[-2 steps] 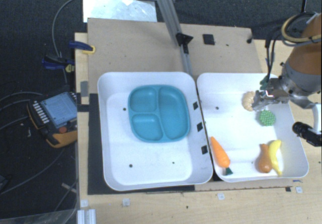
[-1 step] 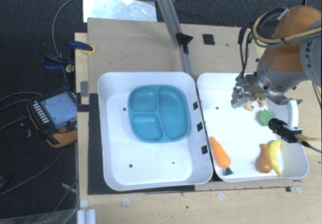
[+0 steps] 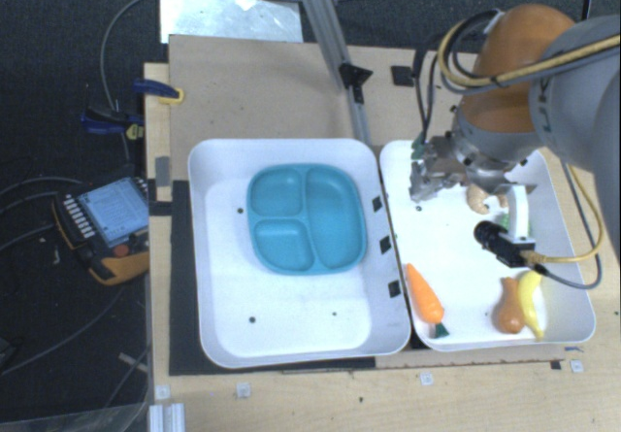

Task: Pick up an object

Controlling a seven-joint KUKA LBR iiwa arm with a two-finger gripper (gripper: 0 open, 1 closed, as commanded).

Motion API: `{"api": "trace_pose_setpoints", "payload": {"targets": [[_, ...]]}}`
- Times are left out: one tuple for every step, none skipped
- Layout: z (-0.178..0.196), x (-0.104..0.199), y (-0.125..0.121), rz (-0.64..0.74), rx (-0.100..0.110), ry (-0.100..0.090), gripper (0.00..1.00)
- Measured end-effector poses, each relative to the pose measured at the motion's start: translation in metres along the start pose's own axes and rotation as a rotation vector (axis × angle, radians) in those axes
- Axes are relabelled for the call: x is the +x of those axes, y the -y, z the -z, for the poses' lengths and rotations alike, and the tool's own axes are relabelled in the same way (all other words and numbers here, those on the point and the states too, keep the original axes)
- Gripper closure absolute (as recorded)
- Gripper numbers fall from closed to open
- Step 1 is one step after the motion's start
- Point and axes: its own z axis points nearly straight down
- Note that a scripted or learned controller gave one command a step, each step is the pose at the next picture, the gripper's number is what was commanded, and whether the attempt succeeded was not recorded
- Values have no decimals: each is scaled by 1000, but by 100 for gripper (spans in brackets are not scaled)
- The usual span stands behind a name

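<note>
Nearest to you, along the front wall of the right bin (image 3: pixel 582 328), lie three small things. A toy carrot (image 3: pixel 424 294) with a green tip rests by the left wall of this bin, pointing toward the front corner. Further to the right, a brown pear-shaped toy (image 3: pixel 506 309) and a yellow banana (image 3: pixel 530 300) lie touching each other, close to the front right corner. Any of these can serve as the object to pick up, and none of them is lifted yet.

A little further back you see a black part (image 3: pixel 497 241) with yellow cable, which seems to belong to the arm's equipment and not to the bin contents. Beside it stands a white piece with a green stripe (image 3: pixel 521 212); what it is, you cannot tell from this view.

In the left bin (image 3: pixel 218 255) lies a blue divided plate (image 3: pixel 307 218), with three compartments. Nothing lies in them.

Further back, the gripper (image 3: pixel 434 178) hangs over the rear left part of the right bin, under the orange band (image 3: pixel 509 56) of the arm. Its metal parts are dark and partly covered by the wrist, so you cannot tell if it is wide or narrow, and nothing is visible in its grasp. A small tan object (image 3: pixel 477 195) lies just beside it, half hidden.

In my judgement the step in hand is the approach. The next move calls for choosing one target, most probably the tan object nearby or the carrot, centering above it, then descending straight without pushing it to the wall.
</note>
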Motion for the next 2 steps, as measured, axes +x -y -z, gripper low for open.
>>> {"api": "trace_pose_setpoints", "payload": {"targets": [[13, 49, -14, 1, -1, -1, 100], [4, 94, -25, 0, 1, 0, 100]]}}
